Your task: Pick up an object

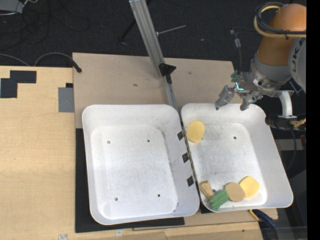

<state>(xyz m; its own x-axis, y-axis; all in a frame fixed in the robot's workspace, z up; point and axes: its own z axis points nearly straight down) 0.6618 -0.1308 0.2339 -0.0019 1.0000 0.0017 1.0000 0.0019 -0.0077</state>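
My gripper [234, 102] hangs over the far rim of the right bin [270, 144], its two fingers spread apart and nothing between them, so it is open. Below it and to the left, a yellow disc [195, 131] lies near the bin's far left side. At the bin's near edge sit a yellow round piece [249, 186], a tan round piece [234, 191], a green object [218, 199] and a small tan block [205, 188], all bunched together.
The left bin [130, 159] sits beside the right one, joined by black clips along the shared rim. A slanted aluminium rail [150, 39] rises behind the bins. The wooden bench stretches to the left.
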